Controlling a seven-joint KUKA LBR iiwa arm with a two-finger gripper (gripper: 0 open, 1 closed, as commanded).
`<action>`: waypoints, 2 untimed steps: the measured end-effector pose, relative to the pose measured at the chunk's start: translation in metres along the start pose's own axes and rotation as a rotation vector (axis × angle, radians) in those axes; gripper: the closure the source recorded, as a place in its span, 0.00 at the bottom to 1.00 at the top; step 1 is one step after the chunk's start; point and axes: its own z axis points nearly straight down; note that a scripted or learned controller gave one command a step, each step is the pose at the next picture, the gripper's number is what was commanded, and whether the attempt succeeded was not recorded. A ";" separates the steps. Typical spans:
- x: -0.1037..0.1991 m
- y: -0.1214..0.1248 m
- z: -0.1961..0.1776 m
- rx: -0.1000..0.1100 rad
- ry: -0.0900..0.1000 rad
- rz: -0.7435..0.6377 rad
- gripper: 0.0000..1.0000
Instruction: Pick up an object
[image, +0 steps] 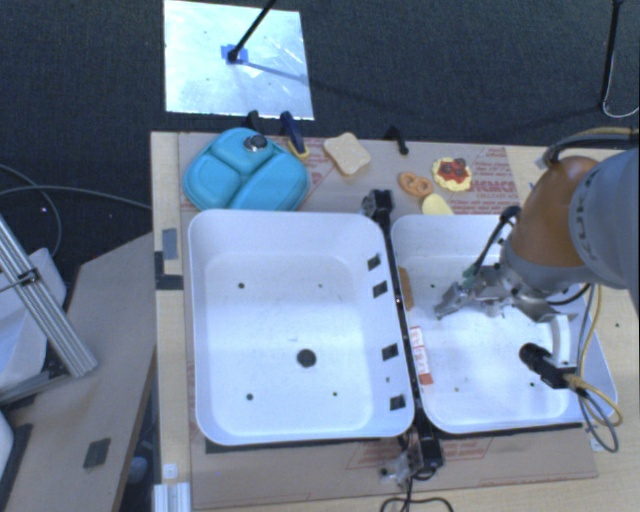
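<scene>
Both white bins fill the lower frame; the gripper (450, 300) hangs low in the right bin (470, 405), whether clenched I cannot tell. Any pickable object lies outside: toast (347, 153) and blue tray (246, 172) on the counter (330, 175), upper frame.

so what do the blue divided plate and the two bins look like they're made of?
Blue divided plate: looks like moulded plastic, slightly glossy; uniform colour, rounded compartment ridges, soft highlights. Left bin and right bin: probably thin formed plastic, smooth white, semi-matte; rounded corners and a rolled lip suggest it, though painted metal can't be ruled out.
</scene>
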 end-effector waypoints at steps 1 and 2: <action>-0.040 0.088 0.002 -0.005 -0.002 0.003 0.00; -0.089 -0.038 -0.001 -0.001 -0.003 0.015 0.00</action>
